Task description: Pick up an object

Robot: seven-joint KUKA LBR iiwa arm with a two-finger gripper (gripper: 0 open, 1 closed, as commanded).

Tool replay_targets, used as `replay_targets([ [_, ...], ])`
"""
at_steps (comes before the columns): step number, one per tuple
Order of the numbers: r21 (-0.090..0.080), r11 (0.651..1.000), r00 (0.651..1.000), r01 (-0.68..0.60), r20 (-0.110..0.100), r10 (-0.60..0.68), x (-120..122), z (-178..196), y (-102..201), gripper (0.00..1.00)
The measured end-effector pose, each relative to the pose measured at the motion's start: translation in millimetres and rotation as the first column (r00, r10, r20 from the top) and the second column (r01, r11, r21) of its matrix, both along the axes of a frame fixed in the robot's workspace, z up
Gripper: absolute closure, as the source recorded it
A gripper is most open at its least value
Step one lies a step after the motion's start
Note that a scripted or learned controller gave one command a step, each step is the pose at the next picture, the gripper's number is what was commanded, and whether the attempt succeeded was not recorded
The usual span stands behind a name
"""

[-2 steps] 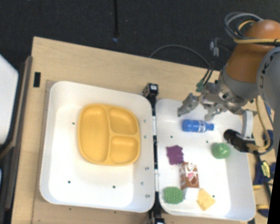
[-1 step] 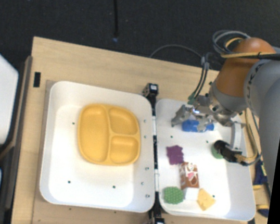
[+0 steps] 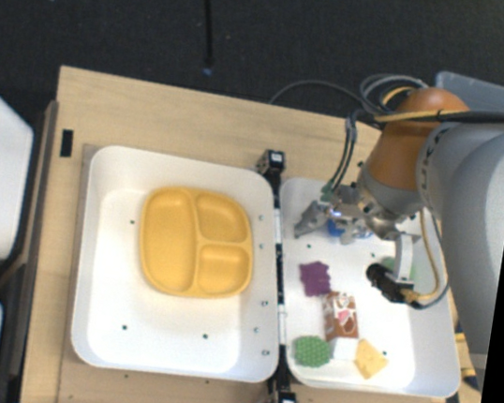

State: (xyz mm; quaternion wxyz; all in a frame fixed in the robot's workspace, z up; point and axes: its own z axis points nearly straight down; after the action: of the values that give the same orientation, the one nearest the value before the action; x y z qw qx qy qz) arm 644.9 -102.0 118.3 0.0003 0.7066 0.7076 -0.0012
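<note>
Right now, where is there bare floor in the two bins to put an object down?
Left bin: a bare strip around the yellow divided plate. Right bin: crowded near the purple piece, brown packet, green ball and yellow wedge; the gripper occupies its far end.

The 2 bins (image 3: 97, 219) are plain white, resting on a pale tan wood-grain worktop (image 3: 78, 102). A solid mustard-yellow divided tray (image 3: 196, 240) fills the left bin. In the right bin lie a purple piece (image 3: 315, 277), a brown and white patterned item (image 3: 342, 318), a dotted green round thing (image 3: 311, 350) and a yellow wedge (image 3: 369, 360). The arm (image 3: 465, 173) is grey with an orange band (image 3: 403, 144).
</note>
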Motion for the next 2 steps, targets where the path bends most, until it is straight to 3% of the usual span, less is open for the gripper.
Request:
replay_targets([
  [1,-0.001,1.000,1.000,0.002,0.000,-0.002,0.2,-17.7,-1.5,0.00],
  [2,-0.001,1.000,1.000,0.003,0.005,-0.003,1.5,-4.9,-2.6,1.00],
])
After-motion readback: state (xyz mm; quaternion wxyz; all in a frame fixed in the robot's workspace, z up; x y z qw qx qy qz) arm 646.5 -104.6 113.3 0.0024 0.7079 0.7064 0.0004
